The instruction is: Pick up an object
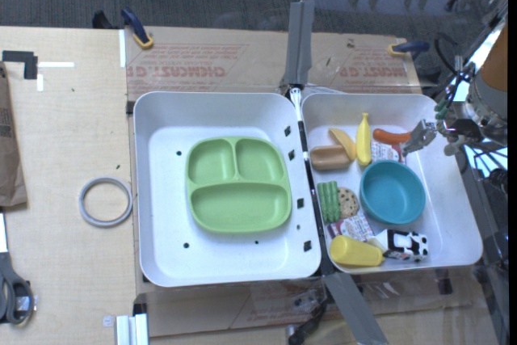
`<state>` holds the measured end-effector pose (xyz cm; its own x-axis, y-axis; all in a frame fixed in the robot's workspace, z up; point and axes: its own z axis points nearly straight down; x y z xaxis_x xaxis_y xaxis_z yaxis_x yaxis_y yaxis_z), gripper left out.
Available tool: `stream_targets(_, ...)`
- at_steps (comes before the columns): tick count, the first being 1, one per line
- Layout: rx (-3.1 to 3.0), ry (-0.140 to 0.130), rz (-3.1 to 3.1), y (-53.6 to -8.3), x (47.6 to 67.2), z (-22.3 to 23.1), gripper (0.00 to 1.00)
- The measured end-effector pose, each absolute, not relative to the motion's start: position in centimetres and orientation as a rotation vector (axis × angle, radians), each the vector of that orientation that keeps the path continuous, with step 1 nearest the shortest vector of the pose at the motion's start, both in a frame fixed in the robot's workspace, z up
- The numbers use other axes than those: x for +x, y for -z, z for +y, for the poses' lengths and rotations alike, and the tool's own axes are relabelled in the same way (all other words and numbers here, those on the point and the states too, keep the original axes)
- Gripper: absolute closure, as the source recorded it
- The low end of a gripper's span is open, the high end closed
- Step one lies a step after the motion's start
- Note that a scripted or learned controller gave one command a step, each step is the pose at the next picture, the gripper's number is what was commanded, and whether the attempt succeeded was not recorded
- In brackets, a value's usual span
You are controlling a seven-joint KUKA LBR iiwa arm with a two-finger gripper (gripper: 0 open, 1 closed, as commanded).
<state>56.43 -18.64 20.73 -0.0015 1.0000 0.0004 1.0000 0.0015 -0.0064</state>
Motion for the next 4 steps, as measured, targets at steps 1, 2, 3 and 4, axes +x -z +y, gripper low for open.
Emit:
stream_targets(1,-1.686,-0.003,-2.648,-12.7,58.8,-14.8,0.00)
stream_targets(2,-1.734,0.004,-2.633,-9.7,62.8,-12.6,0.00)
stream_targets(3,-1.739,0.003,-2.634,-10.4,62.9,-12.8,1.00)
stream_targets(4,-1.716,-0.003,-2.630,-18.9,66.0,-5.8,1.00)
